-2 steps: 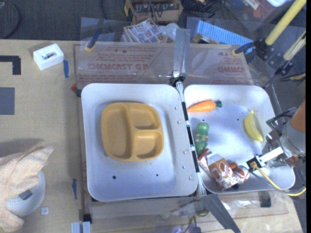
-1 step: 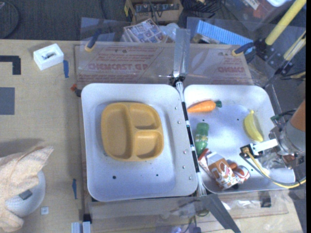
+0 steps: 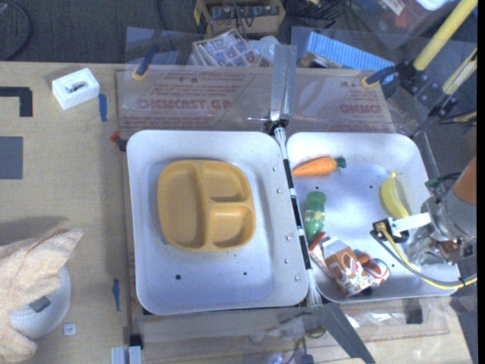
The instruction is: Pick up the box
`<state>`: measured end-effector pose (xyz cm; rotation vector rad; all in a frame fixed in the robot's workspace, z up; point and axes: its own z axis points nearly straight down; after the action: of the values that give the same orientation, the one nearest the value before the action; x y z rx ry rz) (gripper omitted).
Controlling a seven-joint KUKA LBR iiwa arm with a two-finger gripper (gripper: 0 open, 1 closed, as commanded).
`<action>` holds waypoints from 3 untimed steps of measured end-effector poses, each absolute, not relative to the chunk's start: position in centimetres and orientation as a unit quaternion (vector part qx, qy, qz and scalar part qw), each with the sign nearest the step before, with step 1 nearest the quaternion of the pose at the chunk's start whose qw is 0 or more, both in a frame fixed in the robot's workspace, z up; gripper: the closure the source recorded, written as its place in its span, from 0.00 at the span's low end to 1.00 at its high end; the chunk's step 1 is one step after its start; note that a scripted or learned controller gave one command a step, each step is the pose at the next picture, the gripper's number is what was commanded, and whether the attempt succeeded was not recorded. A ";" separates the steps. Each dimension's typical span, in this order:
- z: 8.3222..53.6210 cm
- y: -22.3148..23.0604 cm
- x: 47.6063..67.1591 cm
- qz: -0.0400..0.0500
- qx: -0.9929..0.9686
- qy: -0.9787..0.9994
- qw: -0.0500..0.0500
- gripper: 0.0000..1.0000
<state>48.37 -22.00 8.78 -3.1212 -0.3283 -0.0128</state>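
Note:
The box is a small red and white carton lying on its side at the front of the right bin, close to the divider. My gripper hangs low over the right side of the same bin, to the right of the box and a little apart from it. Nothing shows in its grasp. A yellow cable loops beneath it. The grey arm comes in from the right edge.
A carrot, a green item and a banana share the right bin. A yellow divided plate fills the middle of the left bin. A small white block and crumpled cloth lie on the bench at left.

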 end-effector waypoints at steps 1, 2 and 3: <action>8.8 -22.0 48.4 -0.003 -0.994 -0.105 0.001 1.00; 8.8 -22.0 48.4 -0.003 -0.994 -0.105 0.001 1.00; 8.8 -22.0 48.4 -0.003 -0.994 -0.105 0.001 1.00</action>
<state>48.35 -21.96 8.78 -3.1215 -0.3307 -0.0096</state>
